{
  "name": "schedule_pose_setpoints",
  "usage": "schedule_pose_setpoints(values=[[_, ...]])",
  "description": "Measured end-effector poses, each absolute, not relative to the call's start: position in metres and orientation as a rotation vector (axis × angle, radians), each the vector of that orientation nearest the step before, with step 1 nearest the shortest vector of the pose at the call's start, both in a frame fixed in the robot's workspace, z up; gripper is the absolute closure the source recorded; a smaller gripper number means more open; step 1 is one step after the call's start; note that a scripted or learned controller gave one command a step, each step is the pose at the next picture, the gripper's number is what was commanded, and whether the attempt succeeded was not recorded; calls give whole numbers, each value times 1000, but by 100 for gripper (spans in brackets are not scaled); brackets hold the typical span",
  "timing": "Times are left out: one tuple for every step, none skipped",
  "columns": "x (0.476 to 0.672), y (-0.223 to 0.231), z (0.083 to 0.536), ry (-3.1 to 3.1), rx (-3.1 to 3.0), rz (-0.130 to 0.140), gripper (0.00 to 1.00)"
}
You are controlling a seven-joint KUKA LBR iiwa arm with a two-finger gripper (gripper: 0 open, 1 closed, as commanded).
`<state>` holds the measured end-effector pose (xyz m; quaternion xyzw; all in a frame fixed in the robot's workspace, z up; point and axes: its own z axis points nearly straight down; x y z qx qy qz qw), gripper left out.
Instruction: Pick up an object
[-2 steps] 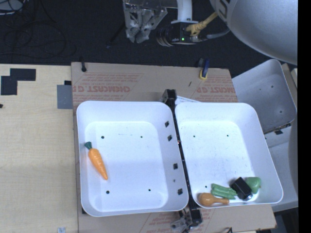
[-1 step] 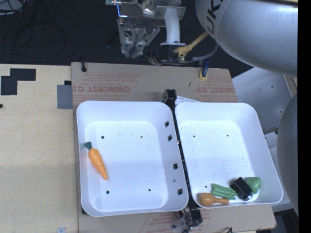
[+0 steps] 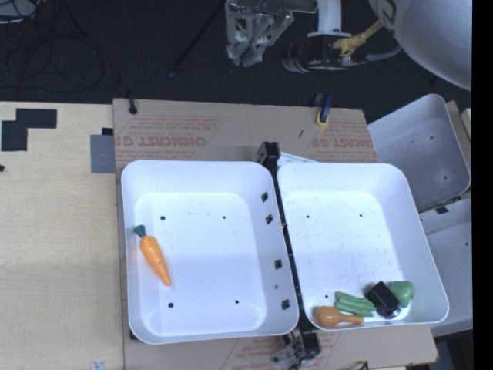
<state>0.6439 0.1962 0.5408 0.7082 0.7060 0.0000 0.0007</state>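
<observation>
An orange toy carrot (image 3: 155, 259) with a green top lies near the left wall of the left bin (image 3: 192, 177). In the right bin's (image 3: 347, 177) front right corner sit an orange pear-shaped toy (image 3: 336, 317), a green pea pod (image 3: 354, 304), a small black block (image 3: 383, 299) and a green piece (image 3: 403, 290), all bunched together. My gripper (image 3: 250, 41) hangs high beyond the far edge of the bench, well away from both bins, with nothing visibly in it.
The bins rest on a brown cardboard sheet (image 3: 231, 133) on a pale wooden bench. A black divider strip (image 3: 279, 237) runs between the bins. A yellow and blue clip (image 3: 323, 112) sits at the cardboard's far edge. Grey metal panels (image 3: 431, 141) stand at the right.
</observation>
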Motion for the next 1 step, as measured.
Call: schedule_pose_setpoints(values=[[644,246,537,2227,2218,-5,100]])
